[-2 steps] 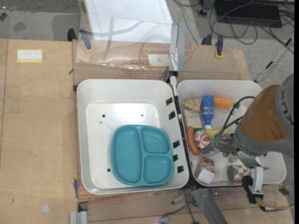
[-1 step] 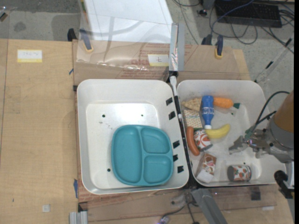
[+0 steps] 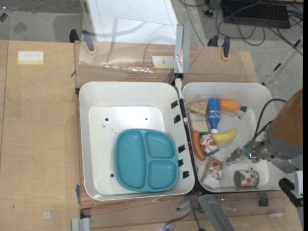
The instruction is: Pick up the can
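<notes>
A grey can [image 3: 246,178] with a red-and-white label lies on its side near the front edge of the right bin [image 3: 260,94]. My gripper [image 3: 239,154] hangs in the right bin just behind and a little left of the can, apart from it. The arm's orange band [image 3: 291,124] shows at the right. Nothing can be seen held in the gripper.
The right bin also holds a blue bottle [image 3: 213,114], a carrot [image 3: 230,106], a banana [image 3: 224,136], a red sausage [image 3: 197,146] and two small red-patterned containers [image 3: 208,143] [image 3: 215,170]. A teal divided plate [image 3: 146,160] lies in the left bin [image 3: 89,129].
</notes>
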Controlling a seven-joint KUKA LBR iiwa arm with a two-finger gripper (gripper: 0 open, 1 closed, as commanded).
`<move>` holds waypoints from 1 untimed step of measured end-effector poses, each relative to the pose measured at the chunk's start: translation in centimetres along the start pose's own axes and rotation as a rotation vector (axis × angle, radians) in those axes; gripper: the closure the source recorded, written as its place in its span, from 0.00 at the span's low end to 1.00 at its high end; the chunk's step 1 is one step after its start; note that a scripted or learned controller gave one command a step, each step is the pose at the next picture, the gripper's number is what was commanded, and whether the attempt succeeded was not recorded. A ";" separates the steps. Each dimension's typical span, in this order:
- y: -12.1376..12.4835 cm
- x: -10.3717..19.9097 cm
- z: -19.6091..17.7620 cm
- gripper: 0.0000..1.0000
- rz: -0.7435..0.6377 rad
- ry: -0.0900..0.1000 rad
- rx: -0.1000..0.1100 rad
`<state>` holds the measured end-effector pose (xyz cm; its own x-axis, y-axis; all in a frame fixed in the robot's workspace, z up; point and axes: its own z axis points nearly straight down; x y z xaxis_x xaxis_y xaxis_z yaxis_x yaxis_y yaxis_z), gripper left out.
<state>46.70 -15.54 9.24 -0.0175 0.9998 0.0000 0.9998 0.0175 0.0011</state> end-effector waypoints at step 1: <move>-0.1 -4.4 -0.1 0.00 -0.296 -0.004 -0.004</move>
<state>46.71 -19.94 9.30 -0.3083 0.9513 -0.0047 0.9513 0.3083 0.0048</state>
